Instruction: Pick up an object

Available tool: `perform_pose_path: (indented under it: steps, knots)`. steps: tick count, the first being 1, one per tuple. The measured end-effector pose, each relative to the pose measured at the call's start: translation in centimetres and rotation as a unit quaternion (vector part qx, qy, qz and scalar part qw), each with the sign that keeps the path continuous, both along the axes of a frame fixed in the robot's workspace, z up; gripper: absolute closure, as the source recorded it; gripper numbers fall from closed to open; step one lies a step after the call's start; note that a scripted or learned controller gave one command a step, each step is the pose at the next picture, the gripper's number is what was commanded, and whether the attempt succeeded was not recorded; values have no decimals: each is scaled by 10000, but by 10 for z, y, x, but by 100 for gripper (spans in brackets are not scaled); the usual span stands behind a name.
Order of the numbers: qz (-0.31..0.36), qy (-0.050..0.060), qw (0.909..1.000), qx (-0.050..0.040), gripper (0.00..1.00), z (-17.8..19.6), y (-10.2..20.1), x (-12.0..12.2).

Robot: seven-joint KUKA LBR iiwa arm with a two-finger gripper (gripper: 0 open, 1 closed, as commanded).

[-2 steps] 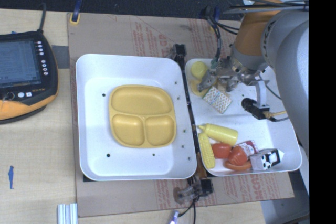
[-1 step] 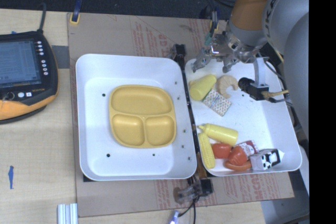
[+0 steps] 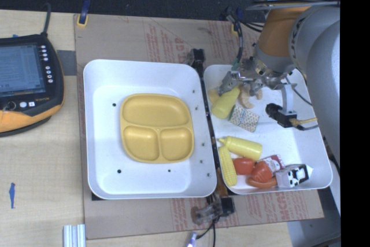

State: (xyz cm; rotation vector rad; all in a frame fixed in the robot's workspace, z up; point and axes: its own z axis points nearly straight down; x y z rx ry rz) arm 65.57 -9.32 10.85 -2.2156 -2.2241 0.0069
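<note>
- While the pincer (image 3: 245, 79) hangs at the right bin's (image 3: 315, 142) twelve o'clock edge, I cannot tell its state;
- yellow bottle (image 3: 225, 103) just below, toward seven o'clock.

You see a bulky, smooth grey robot arm (image 3: 318, 61) with an orange band (image 3: 280, 32) above its wrist, thin black cables (image 3: 260, 6) looping there, and a metallic two-finger gripper (image 3: 245, 79).
</note>
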Motion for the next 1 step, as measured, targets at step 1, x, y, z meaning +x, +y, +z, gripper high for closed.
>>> perform_pose_path:
  steps: [1]
  knots:
    - [-4, -27, 10000, -9, 0, -11, -7, 2]
